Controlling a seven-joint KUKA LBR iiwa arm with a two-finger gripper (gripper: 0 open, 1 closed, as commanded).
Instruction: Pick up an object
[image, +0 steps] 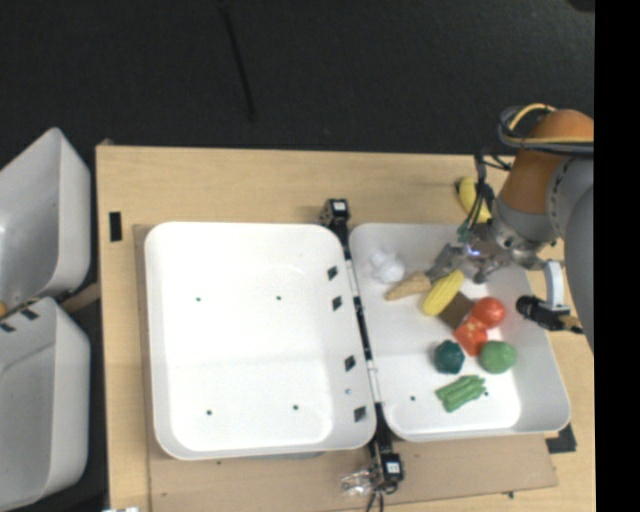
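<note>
Counter (240, 185) of light wood carries two shallow white bins side by side. Left bin (170, 400) sits next to the right bin (530, 400), joined along a black-clipped seam. Arm (535, 175), grey with an orange band, reaches in from the right, and its end effector (468, 258) hangs low over the upper part of the right bin, just above the yellow corn-like piece (443, 292). How far the end effector is open cannot be told at this angle, and nothing is seen held by it.

Candidate objects all lie in the right bin: a white crumpled item (385, 265) near the upper left, a tan piece (405, 289) just beside the yellow one, a brown block (459, 311), a red item (478, 324), a dark green ball (449, 356), a lighter green ball (498, 356) and a green ribbed piece (461, 392) nearest the front. A further yellow object (468, 192) rests on the counter beyond the bin, partly hidden by the arm.
</note>
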